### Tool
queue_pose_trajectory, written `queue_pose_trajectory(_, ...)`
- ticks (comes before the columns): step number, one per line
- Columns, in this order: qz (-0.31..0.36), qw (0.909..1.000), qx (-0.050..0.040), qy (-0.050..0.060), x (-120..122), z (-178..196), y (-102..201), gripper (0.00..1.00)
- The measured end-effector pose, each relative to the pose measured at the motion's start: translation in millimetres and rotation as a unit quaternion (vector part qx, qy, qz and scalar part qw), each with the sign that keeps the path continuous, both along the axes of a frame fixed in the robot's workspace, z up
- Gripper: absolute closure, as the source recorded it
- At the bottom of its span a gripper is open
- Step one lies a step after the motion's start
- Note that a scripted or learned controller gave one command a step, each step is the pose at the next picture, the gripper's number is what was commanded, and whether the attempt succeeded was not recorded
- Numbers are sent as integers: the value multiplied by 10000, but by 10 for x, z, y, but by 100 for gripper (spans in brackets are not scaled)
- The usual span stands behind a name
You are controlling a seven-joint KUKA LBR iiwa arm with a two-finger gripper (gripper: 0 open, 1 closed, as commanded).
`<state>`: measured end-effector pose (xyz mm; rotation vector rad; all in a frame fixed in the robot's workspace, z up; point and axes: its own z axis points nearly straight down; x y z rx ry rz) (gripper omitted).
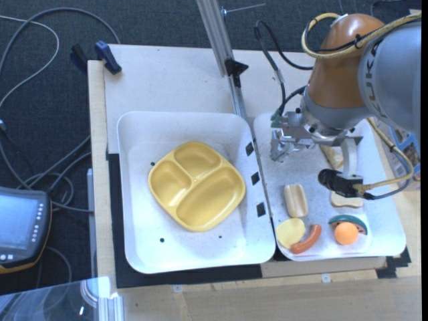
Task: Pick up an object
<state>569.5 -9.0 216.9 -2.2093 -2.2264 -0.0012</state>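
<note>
At the far left a pendant (20, 227) with a dark screen lies off the bench (167, 79), with grey cables (40, 25) looping over the dark floor above it. A blue clamp (107, 57) grips the bench's upper left corner. The left bin (134, 129) holds one thing, a yellow plate (196, 186) with three compartments, lying flat near the bin's middle and turned at a slant. A metal pole (212, 19) runs down from the top edge to the gap between the bins, and three small black tabs (255, 178) sit along the wall between them. In the right bin (314, 189) the gripper (279, 149) hangs over the upper left part, close to that wall. How far open it is cannot be told from above, and nothing shows in its hold. The things to pick lie below and to its right. A tan bun (295, 200) lies just below the gripper, apart from it. Below the bun a pale yellow disc (290, 233) lies in the bin's lower left corner, with a red sausage (306, 239) curving against its right side. Further right an orange ball (345, 233) rests against a teal piece (349, 221), and a tan slice (346, 202) lies just above them. Another tan piece (332, 154) shows partly under the wrist. The arm (348, 59), orange then grey, reaches in from the upper right.
</note>
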Motion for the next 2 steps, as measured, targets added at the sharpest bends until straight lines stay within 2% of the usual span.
queue_pose_trajectory(1, -1, 10000, -6, -27, -28, 142, 506, 100)
queue_pose_trajectory(2, -3, 10000, -4, -11, -181, 219, 995, 100)
